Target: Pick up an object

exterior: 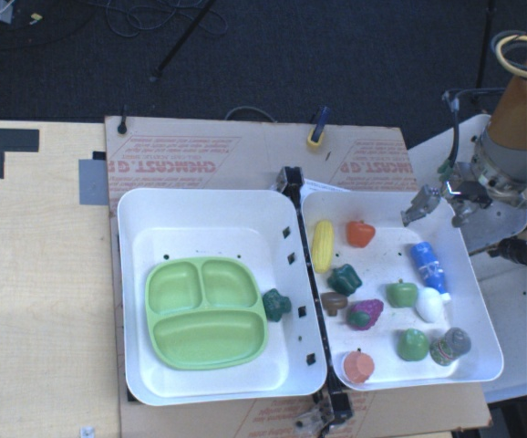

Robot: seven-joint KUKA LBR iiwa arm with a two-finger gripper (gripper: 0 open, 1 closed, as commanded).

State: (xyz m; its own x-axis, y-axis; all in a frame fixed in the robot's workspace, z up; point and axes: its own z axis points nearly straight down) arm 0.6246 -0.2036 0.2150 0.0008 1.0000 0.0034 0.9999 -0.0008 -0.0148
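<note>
**Camera view: arm parked at the right bin's far corner, nothing in hand**

Camera view looks down on two white bins. The left bin [140,226] carries a green divided plate [206,311], with a dark green toy [275,304] lying just beside the plate's right edge. The right bin [487,336] holds the clutter from which any one thing would satisfy the task: a yellow corn cob [322,245] against the divider, an orange-red pepper [360,234], a dark green pepper [344,278], a brown piece [334,303], a purple piece [365,314], two green round toys [401,293] [413,344], a blue bottle [426,264] with a white egg-shaped piece [429,305] at its lower end, a grey-green piece [449,346], and a pink disc [358,367] near the front rim.

The gripper [449,199] hovers above the right bin's upper right corner, apart from every object. Its fingers look spread, with nothing between them. That high, offset pose reads as a staging position, keeping the bin unobstructed before a descent.

The blue bottle sits nearest. Tight neighbours, such as the brown and purple pieces, look riskier to grasp cleanly.
</note>
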